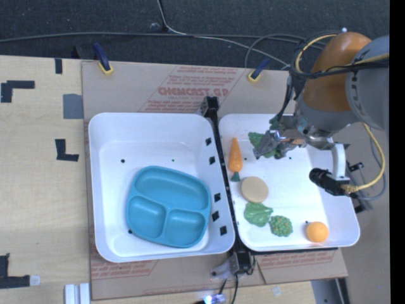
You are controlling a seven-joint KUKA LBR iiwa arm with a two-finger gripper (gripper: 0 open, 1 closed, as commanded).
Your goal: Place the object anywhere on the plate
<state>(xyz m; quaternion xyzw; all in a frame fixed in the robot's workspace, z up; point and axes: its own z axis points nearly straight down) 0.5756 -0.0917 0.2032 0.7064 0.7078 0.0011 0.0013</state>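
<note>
**Arm over the right bin, blue plate in the left bin**

Nearest in the right bin [342, 236] lie an orange ball [317, 232] at the near right corner and, to its left, a green broccoli piece [280, 225] and a green leafy piece [257, 213]. Just beyond these rests a tan round disc [254, 189]. Farther, against the bin's left wall, lies a carrot [235, 155]. At the far end the gripper [273, 140] hangs low over a dark green leafy item [259, 142]; whether the fingers are parted or closed on it cannot be told. The left bin [111, 135] holds a blue compartmented plate [168, 206], lying flat toward its near side, with nothing on it. Both bins sit on a cardboard-covered surface [177, 87].
</note>
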